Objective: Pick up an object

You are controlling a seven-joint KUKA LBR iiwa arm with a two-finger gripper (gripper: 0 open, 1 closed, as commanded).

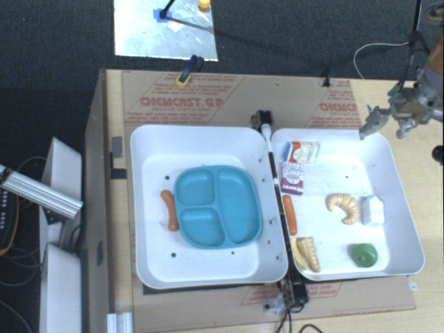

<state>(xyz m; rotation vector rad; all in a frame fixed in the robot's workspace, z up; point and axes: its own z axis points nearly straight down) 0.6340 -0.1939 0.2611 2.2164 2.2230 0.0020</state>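
where plate (216, 207) curves, smooth blue compartments

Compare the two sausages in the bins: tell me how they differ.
The left-bin sausage lies on the open floor of the left bin, just left of the blue tray. The right-bin sausage lies tight against the divider wall of the right bin. The left-bin sausage curves slightly; the right-bin sausage looks straighter and slimmer. Both are orange-red and lie lengthwise, near to far.
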